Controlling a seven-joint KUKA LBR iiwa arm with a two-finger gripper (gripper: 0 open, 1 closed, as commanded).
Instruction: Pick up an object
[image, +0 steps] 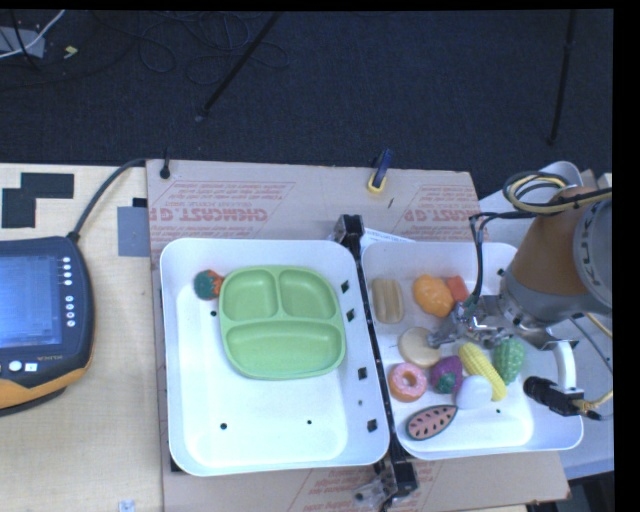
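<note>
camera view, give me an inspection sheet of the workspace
surface: cardboard-covered bench bearing left bin and right bin.
job's things: right bin holds toy foods: bun, orange, donut, corn, watermelon slice, green veg, purple piece.
clutter: green tray in left bin, small ball touching its upper left corner.
grippers: gripper low over right bin's food; finger state unclear.
cables: on arm; black lead on bench.
surroundings: pendant at left, clamp, dark floor.

Glossy white plastic bins (190, 400), smooth matt green plastic tray (282, 322), brown cardboard (250, 205) beneath
</note>
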